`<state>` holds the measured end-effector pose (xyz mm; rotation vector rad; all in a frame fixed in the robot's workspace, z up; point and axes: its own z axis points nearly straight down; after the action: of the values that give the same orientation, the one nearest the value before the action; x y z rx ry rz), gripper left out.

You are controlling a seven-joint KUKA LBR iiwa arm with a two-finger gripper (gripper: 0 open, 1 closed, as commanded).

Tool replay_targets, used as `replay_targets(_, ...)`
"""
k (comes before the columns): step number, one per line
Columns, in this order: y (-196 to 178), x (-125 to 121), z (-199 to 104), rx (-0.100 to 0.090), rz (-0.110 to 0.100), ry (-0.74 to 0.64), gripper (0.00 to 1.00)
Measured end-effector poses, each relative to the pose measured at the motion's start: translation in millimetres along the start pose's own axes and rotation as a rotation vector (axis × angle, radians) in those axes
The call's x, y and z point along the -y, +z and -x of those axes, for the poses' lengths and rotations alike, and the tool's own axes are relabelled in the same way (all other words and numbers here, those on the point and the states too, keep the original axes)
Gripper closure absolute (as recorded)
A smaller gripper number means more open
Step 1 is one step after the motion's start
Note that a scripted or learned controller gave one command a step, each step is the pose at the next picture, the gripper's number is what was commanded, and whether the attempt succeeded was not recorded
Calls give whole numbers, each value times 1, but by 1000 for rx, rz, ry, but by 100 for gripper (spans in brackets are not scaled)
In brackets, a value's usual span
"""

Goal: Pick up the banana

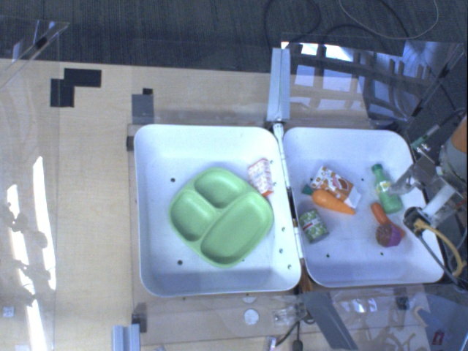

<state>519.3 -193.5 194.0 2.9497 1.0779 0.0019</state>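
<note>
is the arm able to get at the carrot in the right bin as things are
Probably yes: the carrot lies uncovered in the right bin, on the side the arm reaches from. The snack packet against its far edge may crowd the tool.

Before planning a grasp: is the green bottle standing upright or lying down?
Lying down: the green bottle rests lengthwise on the right bin floor, white cap toward the far wall.

A pale wooden worktop (pixel 88 218) carries two shallow white bins touching side by side: the right bin (pixel 351 269) lies nearest the jaws, the left bin (pixel 157 269) beyond it, farther from the jaws.
</note>
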Motion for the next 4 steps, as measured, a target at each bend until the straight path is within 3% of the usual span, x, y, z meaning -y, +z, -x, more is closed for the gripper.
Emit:
replay_targets(1,42,35,12,-1,-1,136,0)
replay_targets(2,0,82,-29,-3,2,441,0)
replay_targets(4,9,139,-77,-3,-1,464,0)
